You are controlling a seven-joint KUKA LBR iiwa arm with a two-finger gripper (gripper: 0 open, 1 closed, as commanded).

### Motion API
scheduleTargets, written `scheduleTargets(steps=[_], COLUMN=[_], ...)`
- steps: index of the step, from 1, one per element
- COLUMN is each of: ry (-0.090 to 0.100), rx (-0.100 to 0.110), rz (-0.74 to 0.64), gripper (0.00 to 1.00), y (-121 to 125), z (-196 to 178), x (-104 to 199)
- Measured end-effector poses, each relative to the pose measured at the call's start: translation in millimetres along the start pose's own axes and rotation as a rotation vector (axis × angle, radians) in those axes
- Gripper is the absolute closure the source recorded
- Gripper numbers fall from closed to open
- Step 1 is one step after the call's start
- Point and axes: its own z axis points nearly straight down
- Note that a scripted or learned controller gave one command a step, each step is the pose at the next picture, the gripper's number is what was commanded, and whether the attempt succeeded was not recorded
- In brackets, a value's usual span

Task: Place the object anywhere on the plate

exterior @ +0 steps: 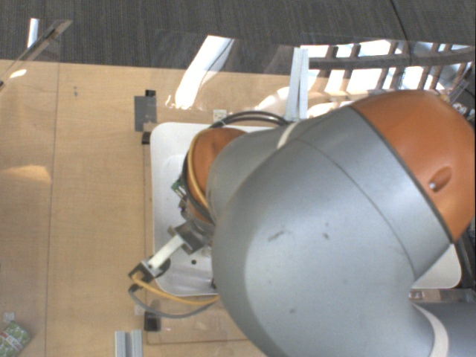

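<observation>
Object: location cannot be told, nor its position relative to the gripper [192, 233]. The arm [335, 236] covers most of the left bin [165, 169]. The gripper sits near that bin's left edge; its state cannot be told.

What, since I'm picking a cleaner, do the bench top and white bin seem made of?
Bench top: pale wood or wood-look laminate, satin; faint grain, soft glare. White bin: probably moulded plastic, smooth matt; rounded corner, uniform white.
</observation>
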Motion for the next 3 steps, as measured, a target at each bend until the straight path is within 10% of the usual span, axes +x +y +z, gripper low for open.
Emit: scheduleTargets(steps=[1, 2, 3], ry=[0.007, 0.008, 0.008], rx=[-0.003, 0.002, 0.0], rz=[0.146, 0.409, 0.408], gripper=[1.0, 1.0, 0.0], y=[80.3, 13.9, 14.1], z=[-1.1, -0.6, -0.4], x=[-65.5, -10.4, -10.1])
